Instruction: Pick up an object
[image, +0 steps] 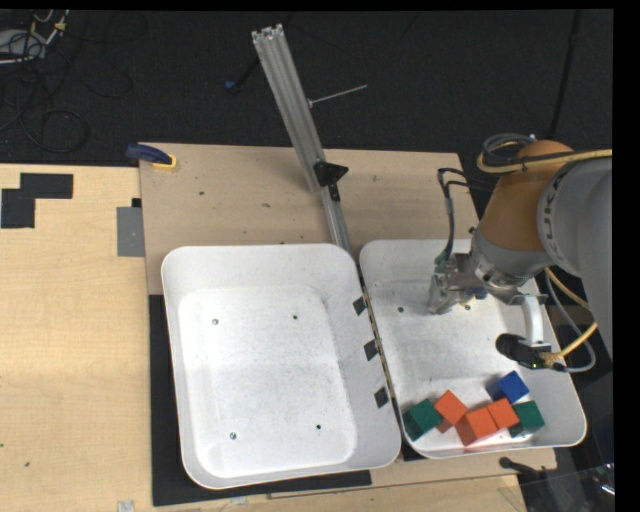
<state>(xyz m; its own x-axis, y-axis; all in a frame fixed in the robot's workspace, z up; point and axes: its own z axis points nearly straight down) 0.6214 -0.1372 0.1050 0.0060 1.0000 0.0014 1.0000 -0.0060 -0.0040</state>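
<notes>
Several small blocks lie clustered at the near end of the right bin (420, 265): a dark green block (422, 417), an orange block (451, 407), a larger orange block (482, 421), a blue block (512, 385) and another green block (528, 416). My gripper (447, 298) hangs low over the far part of the right bin, well away from the blocks, with nothing visible between its fingers. How far apart the fingers stand is not clear from this angle.
The left bin (265, 360) lies beside the right one, with black clips (370, 348) along the shared edge. A slanted aluminium rail (297, 115) rises behind the bins. Cables (560, 330) loop off the wrist at the right.
</notes>
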